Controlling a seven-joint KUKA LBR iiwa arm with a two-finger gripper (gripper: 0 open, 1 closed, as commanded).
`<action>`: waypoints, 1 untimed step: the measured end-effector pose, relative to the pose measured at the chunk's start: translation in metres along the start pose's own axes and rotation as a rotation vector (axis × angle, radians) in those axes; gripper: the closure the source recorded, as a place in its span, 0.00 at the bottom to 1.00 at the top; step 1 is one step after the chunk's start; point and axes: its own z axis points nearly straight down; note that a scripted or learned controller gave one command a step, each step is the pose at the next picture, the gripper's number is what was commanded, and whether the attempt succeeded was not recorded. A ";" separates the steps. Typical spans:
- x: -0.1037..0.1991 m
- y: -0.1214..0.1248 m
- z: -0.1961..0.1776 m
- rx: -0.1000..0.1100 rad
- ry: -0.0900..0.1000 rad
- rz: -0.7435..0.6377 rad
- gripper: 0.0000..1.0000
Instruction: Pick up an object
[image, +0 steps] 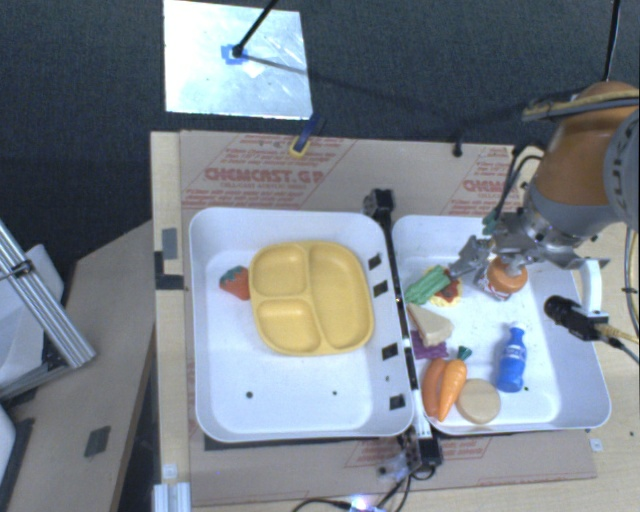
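My gripper (478, 257) hangs over the back part of the right bin (575, 390), just left of an orange and white toy (507, 279) and right of a green toy (428, 284). Nothing shows held in it. Further forward in that bin lie a sandwich wedge (430, 322), a purple piece (432, 350), two carrots (443, 385), a round beige biscuit (478, 402) and a blue bottle (511, 358).
The left bin (215, 380) holds a yellow divided plate (308, 297) and a small red and orange toy (236, 282) at its left. A black divider with clips (392, 300) runs between the bins. The arm's grey and orange body (585, 160) looms over the right bin's back corner.
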 end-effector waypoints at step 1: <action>0.000 0.003 -0.007 -0.013 -0.001 -0.002 0.00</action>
